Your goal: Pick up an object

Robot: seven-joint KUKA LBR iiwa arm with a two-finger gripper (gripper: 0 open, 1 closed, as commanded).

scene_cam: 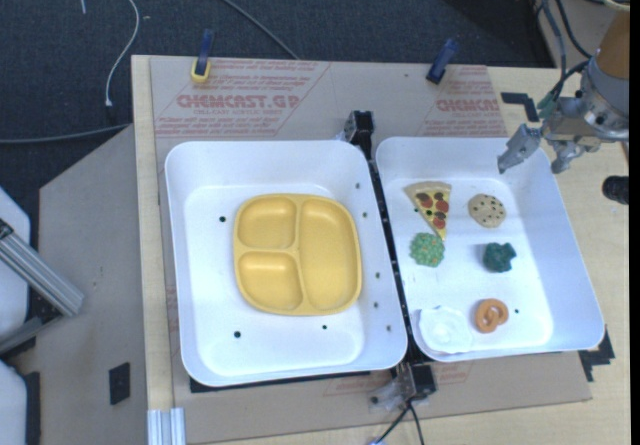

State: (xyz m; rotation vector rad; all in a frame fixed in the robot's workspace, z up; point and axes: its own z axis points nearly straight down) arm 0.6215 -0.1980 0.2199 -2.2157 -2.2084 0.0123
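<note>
The gripper (538, 153) hangs over the upper right corner of the right bin (570, 233), its two fingers spread apart with nothing between them. The toy foods in that bin lie apart from one another and none touches the gripper. Nearest, at about 8 o'clock from the gripper, is the cookie (487, 210), a tan disc with dark chips. At 9 o'clock from the cookie lies the pizza slice (430, 203), its tip pointing toward the near rim. At 6 o'clock from the pizza slice sits the light green broccoli (428, 250), and at 3 o'clock from that, straight below the cookie, the dark green broccoli (499, 256). Toward the near rim are the pretzel (490, 315) and, just beside it at 9 o'clock, a white round piece (445, 326) that barely stands out from the bin floor. The left bin (200, 183) holds a yellow divided plate (297, 253) lying flat at its centre.
</note>
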